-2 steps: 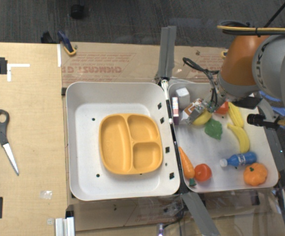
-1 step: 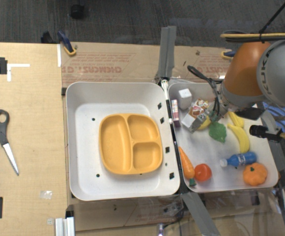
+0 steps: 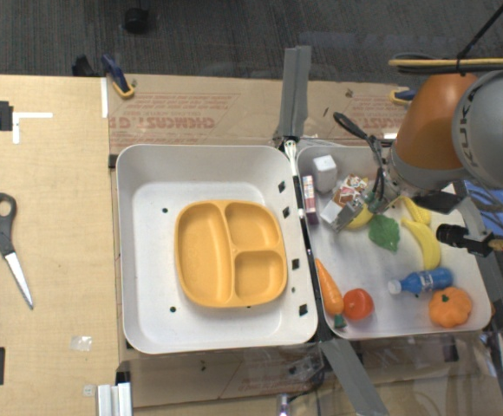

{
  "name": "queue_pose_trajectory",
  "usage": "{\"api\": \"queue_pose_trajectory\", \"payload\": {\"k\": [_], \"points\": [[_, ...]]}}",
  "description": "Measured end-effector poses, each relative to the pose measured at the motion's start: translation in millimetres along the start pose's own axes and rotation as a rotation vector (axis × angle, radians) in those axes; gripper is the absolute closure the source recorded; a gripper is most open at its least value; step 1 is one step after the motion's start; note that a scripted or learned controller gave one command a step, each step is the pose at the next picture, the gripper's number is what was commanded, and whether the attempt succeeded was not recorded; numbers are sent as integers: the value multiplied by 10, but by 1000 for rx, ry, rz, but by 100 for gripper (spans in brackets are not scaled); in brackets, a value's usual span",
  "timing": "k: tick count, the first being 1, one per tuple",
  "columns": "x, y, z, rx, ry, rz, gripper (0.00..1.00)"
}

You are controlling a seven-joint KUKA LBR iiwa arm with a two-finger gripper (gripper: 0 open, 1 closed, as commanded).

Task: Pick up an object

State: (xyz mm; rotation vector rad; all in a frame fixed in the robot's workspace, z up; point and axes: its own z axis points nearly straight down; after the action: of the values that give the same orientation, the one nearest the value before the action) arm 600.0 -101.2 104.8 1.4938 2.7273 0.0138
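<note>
The right bin (image 3: 460, 328) holds several toys. Along its left wall lie a carrot (image 3: 328, 286) and a red tomato (image 3: 357, 303). A blue bottle (image 3: 421, 282) and an orange pumpkin (image 3: 451, 307) sit near the front right. A banana (image 3: 423, 237) and a green leafy piece (image 3: 386, 233) lie mid-bin. A white cube (image 3: 323, 170) and a red-and-white packet (image 3: 350, 189) are at the back left. My gripper (image 3: 354, 216) reaches in from the right, low over the yellow piece (image 3: 362, 219) just left of the green one and in front of the packet. The wrist hides its fingers.
The left bin (image 3: 139, 258) carries a yellow divided plate (image 3: 231, 253). A dark marker-like stick (image 3: 309, 199) lies along the right bin's left wall. Scissors (image 3: 7, 241) rest on the bench at the far left. Cables and the arm's body crowd the right bin's back right.
</note>
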Motion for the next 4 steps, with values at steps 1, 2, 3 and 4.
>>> {"api": "queue_pose_trajectory", "payload": {"k": [1, 2, 3, 4], "points": [[-19, 1, 6, 2, 4, 87, 0], [-74, 135, 38, 13, 15, 125, 0], [-80, 130, -36, 16, 13, 122, 100], [475, 450, -1349, 25, 20, 174, 100]]}}
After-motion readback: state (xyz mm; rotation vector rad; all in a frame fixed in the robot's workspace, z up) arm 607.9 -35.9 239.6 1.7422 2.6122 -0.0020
